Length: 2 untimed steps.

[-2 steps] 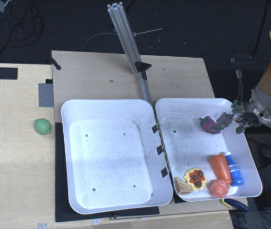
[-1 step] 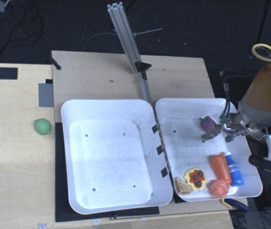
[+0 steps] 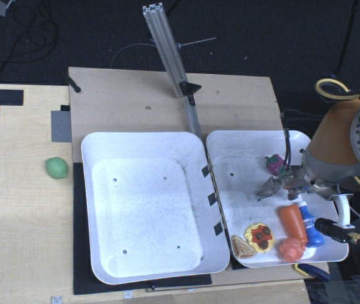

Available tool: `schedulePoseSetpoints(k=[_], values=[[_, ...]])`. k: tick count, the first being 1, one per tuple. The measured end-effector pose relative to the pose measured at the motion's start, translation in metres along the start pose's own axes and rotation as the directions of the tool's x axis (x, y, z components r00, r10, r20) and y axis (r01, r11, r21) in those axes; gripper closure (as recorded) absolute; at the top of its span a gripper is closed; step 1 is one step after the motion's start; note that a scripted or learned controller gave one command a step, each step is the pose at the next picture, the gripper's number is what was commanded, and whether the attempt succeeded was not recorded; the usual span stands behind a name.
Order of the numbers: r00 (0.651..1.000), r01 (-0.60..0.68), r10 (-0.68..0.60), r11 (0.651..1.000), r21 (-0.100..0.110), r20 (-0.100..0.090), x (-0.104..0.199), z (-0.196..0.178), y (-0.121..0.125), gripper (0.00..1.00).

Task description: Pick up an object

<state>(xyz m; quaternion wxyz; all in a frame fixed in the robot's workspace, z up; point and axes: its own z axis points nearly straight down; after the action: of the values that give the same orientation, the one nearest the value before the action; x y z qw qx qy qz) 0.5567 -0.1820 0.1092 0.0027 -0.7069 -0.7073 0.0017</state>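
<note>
- Camera view, looking down at a slant: you have the bench in pale wood on the left, with a plainer tan board lying behind the two bins.
- The left bin sits on a black mat that peeks out along its near and left edges.
- The right bin butts against it, with small black clips along the seam where they meet.
- A grey metal rail runs at an angle from the top of the view down to the gap behind the bins.
- Beyond the board the floor is dark, with loose cables trailing across it at upper left.
- Out on the wood, well left of both bins, a small green ball sits alone; dark rectangles mark the bench above it.
- Your arm comes in from the right, and the gripper hangs low over the middle of the right bin.
- I can't tell you how wide it stands, nor whether it has anything.
- Just behind it lies a small purple and green object, near the bin's back.
- At the near right corner you have a cluster: an orange-red bottle, a blue and white object touching its right side, a round yellow piece with red spots, and a tan wedge beside it.
</note>
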Motion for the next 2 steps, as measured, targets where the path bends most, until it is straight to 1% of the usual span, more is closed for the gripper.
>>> schedulePoseSetpoints(k=[1,2], values=[[1.0,-0.002,0.002,1.0,-0.005,0.001,-0.001,-0.013,0.001,1.0],[1.0,0.0,0.0,1.0,-0.011,0.003,0.0,-0.076,0.0,1.0]])
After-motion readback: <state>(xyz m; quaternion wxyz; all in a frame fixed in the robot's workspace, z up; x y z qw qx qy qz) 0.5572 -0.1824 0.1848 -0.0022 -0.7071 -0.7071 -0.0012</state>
